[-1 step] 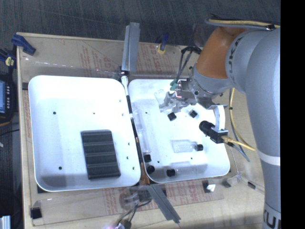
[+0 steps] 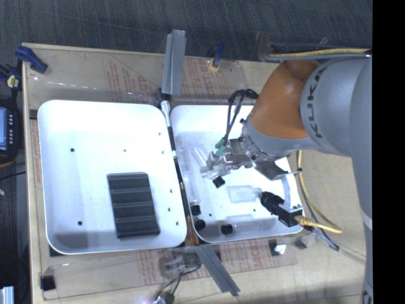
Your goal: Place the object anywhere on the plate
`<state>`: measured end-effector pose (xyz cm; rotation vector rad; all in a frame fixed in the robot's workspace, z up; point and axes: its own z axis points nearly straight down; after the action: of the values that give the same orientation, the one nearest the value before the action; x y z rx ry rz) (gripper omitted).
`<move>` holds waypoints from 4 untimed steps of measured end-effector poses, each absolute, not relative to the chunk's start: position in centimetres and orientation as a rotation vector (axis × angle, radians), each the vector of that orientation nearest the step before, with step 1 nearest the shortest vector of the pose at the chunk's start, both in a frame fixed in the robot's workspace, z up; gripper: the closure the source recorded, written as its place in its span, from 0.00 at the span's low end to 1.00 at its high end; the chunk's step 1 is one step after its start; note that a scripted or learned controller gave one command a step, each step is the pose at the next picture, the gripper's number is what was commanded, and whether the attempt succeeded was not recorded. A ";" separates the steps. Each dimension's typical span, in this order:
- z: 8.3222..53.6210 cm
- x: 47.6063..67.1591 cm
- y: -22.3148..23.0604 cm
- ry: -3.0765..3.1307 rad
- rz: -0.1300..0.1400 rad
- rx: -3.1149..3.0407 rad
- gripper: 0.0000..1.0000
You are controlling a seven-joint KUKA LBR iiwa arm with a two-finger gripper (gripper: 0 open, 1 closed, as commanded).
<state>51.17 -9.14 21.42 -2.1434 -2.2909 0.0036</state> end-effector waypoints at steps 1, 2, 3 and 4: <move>21.9 56.5 -0.1 -2.201 0.006 -2.236 1.00; 19.0 48.6 4.8 -2.081 0.010 -2.347 1.00; 12.2 47.4 12.1 -2.213 0.011 -2.224 1.00; 15.3 47.6 17.0 -2.862 0.004 -1.291 1.00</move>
<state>47.59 17.04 15.31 -1.2910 -2.8623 0.0037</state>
